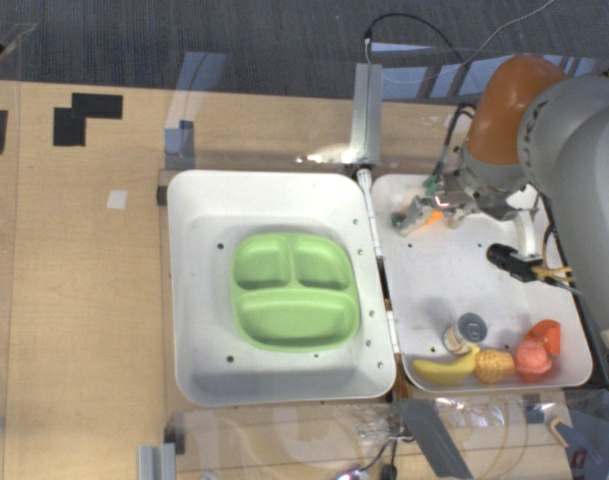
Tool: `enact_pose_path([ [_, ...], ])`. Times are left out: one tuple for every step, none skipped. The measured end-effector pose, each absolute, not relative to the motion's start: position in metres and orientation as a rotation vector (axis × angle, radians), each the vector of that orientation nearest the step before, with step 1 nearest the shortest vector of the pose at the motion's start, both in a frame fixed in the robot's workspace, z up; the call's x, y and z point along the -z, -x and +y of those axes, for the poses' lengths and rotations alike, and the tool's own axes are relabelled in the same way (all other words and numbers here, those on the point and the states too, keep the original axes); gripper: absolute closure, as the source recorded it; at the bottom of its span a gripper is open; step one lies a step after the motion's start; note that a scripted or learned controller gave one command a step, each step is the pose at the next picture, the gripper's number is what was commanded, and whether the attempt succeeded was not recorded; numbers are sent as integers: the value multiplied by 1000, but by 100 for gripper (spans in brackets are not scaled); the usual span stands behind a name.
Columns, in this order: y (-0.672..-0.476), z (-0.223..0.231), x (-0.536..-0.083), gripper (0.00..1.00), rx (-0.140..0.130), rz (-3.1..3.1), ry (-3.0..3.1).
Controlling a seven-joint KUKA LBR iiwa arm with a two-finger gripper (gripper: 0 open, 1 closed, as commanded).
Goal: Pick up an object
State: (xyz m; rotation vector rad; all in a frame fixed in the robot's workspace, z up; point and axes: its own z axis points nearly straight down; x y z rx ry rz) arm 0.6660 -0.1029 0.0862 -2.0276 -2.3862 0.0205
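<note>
Tool [416,216], grip state unclear, touches orange carrot [439,211] lying lengthwise left-right in right bin [424,298].

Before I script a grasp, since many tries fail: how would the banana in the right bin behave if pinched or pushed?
The banana looks curved and smooth, so it may pivot or slip rather than roll. It lies against the bin's front wall beside other toy food, so a push would likely jam it there. It is probably light.

Pale wooden bench [74,298], left white bin [199,368] just beside right white bin [424,268], black markings [84,116] at far left
</note>
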Motion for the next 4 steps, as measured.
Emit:
enact_pose_path([
  [-671,-185,-146,0,5,-2446,1981],
  [-673,-142,-103,0,12,-2421,2024],
  [-646,-118,-87,0,9,-2401,2038],
  [-648,-116,-97,100,15,-2403,2035],
])
